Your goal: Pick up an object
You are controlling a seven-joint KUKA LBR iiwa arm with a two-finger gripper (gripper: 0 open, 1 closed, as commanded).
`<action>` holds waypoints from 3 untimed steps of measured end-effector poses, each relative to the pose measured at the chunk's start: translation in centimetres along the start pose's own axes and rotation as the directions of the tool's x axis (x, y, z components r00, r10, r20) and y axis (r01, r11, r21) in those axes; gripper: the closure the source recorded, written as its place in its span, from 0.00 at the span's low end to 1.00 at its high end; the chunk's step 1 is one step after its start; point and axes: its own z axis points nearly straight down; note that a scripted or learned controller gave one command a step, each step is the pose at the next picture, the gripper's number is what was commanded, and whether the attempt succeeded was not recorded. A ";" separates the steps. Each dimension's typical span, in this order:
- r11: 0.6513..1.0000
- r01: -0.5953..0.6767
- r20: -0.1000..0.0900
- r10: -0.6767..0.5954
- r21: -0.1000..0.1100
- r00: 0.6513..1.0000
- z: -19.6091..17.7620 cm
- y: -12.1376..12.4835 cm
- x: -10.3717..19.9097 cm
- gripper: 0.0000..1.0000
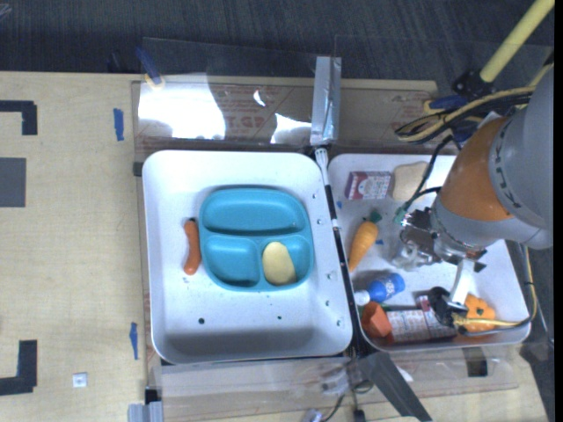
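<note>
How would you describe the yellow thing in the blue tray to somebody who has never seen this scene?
Look in the left bin, at the blue tray in its middle. The egg lies in the tray's lower right compartment. It is pale yellow and oval, unlike the thin orange sausage outside the tray.

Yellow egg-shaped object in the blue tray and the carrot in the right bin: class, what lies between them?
In the camera view, between the yellow object and the carrot lie the blue tray's right rim, bare left-bin floor, and the two bins' adjoining walls.

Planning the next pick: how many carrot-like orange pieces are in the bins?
2: one carrot in the right bin, near its left wall; one thin orange stick in the left bin, beside the blue tray. The arm may hide others.
</note>
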 end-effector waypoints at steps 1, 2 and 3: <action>0.972 0.235 0.000 -0.235 0.007 0.972 -2.3 3.9 -3.3 1.00; 0.972 0.236 0.000 -0.236 0.009 0.972 -2.3 3.8 -3.2 0.00; 0.964 0.265 0.000 -0.265 0.004 0.964 1.1 -1.0 -0.6 0.00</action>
